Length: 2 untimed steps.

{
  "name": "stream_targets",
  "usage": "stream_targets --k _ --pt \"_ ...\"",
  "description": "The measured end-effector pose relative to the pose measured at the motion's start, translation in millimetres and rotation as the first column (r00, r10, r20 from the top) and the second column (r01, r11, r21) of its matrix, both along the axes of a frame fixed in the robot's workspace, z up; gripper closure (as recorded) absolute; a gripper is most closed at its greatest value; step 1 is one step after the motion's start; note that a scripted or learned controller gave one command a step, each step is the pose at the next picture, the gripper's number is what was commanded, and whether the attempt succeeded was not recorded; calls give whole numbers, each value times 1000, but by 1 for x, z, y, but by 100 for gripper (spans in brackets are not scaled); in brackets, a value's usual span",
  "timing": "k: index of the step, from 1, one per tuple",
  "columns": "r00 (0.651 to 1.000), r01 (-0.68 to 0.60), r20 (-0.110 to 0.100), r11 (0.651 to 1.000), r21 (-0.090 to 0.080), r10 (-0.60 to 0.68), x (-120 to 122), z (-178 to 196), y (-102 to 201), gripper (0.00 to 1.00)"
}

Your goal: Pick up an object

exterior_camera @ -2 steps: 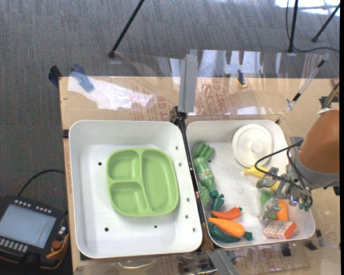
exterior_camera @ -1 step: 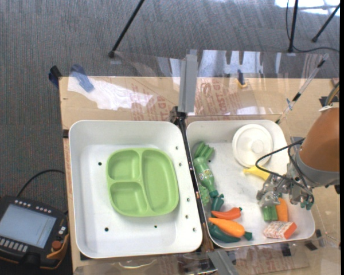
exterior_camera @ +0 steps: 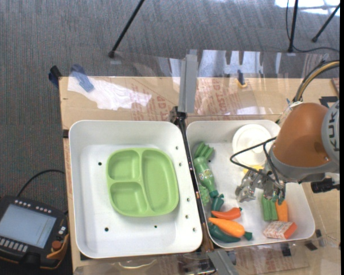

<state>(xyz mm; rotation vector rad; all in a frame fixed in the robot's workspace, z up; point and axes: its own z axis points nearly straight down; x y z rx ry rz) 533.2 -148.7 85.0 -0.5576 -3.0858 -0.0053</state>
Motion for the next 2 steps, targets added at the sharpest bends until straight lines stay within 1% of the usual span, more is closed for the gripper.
stream_targets --k 1,2 --pt "1000 0 1 1000 -2 0 0 1 -1 0" --pt "948 318 -2 948 -5 -318 -34 0 67 0"
